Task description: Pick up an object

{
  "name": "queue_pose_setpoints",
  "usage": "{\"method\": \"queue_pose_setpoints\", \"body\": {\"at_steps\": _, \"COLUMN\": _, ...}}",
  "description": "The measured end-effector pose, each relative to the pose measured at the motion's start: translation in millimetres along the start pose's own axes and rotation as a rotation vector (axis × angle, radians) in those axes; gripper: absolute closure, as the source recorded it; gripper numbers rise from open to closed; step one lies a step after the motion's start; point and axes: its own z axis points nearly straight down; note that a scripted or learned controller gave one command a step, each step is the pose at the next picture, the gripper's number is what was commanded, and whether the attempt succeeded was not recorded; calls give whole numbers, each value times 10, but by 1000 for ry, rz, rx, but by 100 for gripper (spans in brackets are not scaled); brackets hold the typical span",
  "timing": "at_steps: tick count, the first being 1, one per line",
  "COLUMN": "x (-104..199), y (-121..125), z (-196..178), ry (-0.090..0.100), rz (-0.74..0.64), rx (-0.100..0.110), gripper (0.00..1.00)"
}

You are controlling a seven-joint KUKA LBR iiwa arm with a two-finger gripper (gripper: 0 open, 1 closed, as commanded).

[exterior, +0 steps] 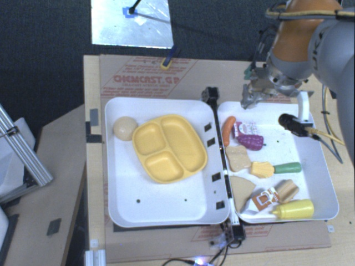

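Observation:
My gripper (249, 101) hangs over the far edge of the right bin (324, 173), above its far left corner, and I see nothing in it. Just in front of it lie an orange sausage (228, 131), a white and red packet (244, 128) and a purple bunch of grapes (252, 143). Nearer the front are a bread slice (238, 158), a yellow spatula with a green handle (274, 169), a tan wedge (242, 187), a bread roll (287, 189), an orange and white packet (263, 199) and a yellow mustard bottle (294, 208).
The left bin (119, 204) holds a yellow divided tray (166, 147) and a beige ball (125, 128) at its far left. A black divider (217, 148) runs between the bins. A shiny metal sheet (132, 15) lies beyond the bench.

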Motion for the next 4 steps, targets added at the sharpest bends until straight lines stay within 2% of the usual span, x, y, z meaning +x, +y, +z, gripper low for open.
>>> {"method": "queue_pose_setpoints", "body": {"at_steps": 1, "x": 608, "y": 22, "z": -27, "ry": 0, "rz": 0, "rx": 1, "gripper": 100}}
{"method": "queue_pose_setpoints", "body": {"at_steps": 2, "x": 631, "y": 36, "z": 149, "ry": -2, "rz": 4, "rx": 2, "gripper": 100}}
{"method": "queue_pose_setpoints", "body": {"at_steps": 3, "x": 603, "y": 146, "z": 94, "ry": -1, "rz": 3, "rx": -1, "gripper": 100}}
{"method": "queue_pose_setpoints", "body": {"at_steps": 4, "x": 515, "y": 70, "z": 99, "ry": -2, "rz": 9, "rx": 1, "gripper": 100}}
